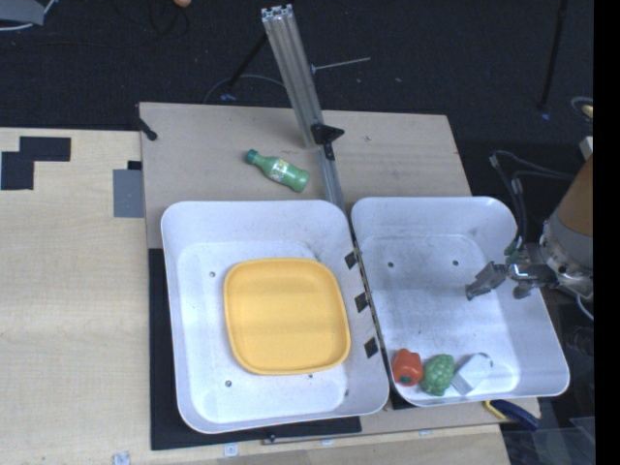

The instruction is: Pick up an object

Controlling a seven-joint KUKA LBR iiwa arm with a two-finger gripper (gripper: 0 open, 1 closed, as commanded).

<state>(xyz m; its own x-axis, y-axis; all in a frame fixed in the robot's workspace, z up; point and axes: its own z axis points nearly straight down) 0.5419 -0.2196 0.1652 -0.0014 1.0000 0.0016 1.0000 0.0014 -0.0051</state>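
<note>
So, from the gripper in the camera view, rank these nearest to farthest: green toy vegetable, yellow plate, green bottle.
From the gripper at the right bin's right side:
1. Green toy vegetable, right bin's front edge.
2. Yellow plate, in the left bin.
3. Green bottle, on the bench behind the bins.

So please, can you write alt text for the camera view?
A robot hand hovers over the right white bin, which holds a red pepper, a green vegetable and a small white piece. The left bin holds a yellow plate.
</note>
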